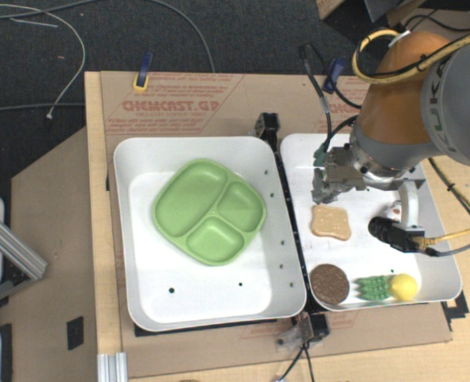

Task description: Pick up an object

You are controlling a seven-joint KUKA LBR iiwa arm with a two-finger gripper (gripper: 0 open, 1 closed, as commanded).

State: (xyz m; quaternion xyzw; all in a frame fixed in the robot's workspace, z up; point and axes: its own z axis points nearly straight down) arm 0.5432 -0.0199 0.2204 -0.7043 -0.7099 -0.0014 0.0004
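Cardboard-covered bench, two white bins. In the right bin [449,281] the gripper [327,191] hangs just above a slice of toast [330,223]; can't tell if it's open or closed.

A tan toast-shaped slice [330,223] is lying flat in the right bin [449,281], near its middle. A brown round disc [329,283] is resting at the front edge, and just beside it a green toy [372,288] is touching a yellow lemon-like piece [404,286].
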